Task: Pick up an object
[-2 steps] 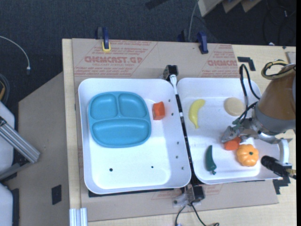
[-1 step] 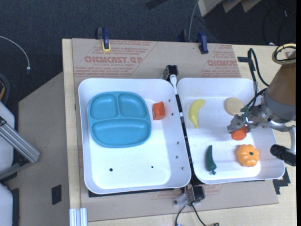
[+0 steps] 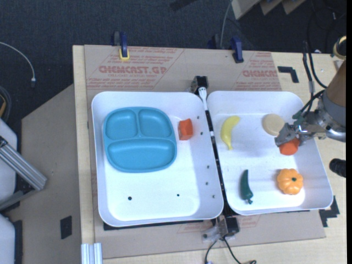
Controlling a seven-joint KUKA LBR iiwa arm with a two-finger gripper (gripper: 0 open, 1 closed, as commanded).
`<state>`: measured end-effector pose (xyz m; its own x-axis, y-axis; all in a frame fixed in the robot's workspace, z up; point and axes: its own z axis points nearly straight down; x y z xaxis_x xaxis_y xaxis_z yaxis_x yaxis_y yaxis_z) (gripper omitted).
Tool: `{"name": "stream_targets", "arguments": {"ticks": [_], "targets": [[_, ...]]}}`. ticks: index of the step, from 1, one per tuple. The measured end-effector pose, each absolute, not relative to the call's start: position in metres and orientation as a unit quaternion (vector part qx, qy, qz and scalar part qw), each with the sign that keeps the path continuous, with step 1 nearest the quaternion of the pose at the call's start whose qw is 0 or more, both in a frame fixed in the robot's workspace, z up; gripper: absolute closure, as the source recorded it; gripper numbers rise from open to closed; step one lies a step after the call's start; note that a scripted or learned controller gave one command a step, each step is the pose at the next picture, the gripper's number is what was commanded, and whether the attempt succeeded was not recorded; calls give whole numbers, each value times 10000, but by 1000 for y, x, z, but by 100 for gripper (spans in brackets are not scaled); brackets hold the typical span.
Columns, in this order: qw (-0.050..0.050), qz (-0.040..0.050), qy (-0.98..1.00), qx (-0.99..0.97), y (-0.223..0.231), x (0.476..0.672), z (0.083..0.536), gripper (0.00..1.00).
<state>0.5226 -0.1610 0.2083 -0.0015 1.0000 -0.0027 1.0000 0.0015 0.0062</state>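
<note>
Closing the hand (image 3: 290, 138) around a red-orange object (image 3: 289, 147) at the frame's right, apparently gripping it between the fingers for lifting from the right bin (image 3: 258, 199)

End effector (image 3: 290, 139) over red object (image 3: 289, 147), right bin (image 3: 313, 164).

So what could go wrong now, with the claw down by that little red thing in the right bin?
The gripper sits right over the red object, but I can't tell whether it has a proper hold; the object may slip or stay behind when the arm lifts. The beige round object lies close beside the gripper and could get nudged. The orange pumpkin just below might be bumped if the red object drops and rolls.
</note>
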Motion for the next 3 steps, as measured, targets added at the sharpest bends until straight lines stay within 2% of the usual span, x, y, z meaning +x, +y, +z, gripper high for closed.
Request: {"name": "stream_targets", "arguments": {"ticks": [3], "targets": [[4,8,7089,7053,-11,542,235,100]]}}
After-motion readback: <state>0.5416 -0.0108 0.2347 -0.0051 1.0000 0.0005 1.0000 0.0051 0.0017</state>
